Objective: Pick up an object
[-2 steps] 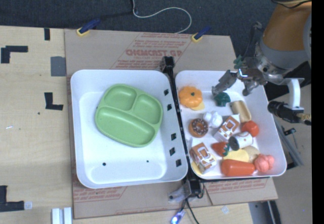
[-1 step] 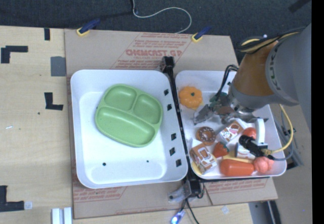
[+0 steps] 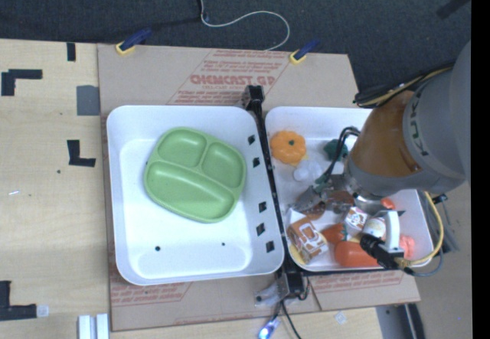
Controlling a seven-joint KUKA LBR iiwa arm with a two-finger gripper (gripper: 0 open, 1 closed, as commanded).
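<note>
My gripper [image 3: 321, 198] reaches down into the right bin [image 3: 306, 117], over its middle, among a pile of small objects. An orange pumpkin-shaped toy [image 3: 288, 146] lies at the bin's back left, apart from the gripper. An orange and white packet [image 3: 306, 239] sits at the front left, with a red-orange rounded object [image 3: 351, 252] beside it. A small white and red item [image 3: 355, 220] lies right of the gripper. The arm's wrist hides the bin's middle and right.
The left bin [image 3: 130, 200] holds a green divided plate [image 3: 196, 174]. A black divider [image 3: 262, 169] runs between the bins. Cardboard [image 3: 230, 77] lies under both bins, with blue and yellow clips [image 3: 134, 40] at its back corners. A white cable [image 3: 245, 20] loops behind.
</note>
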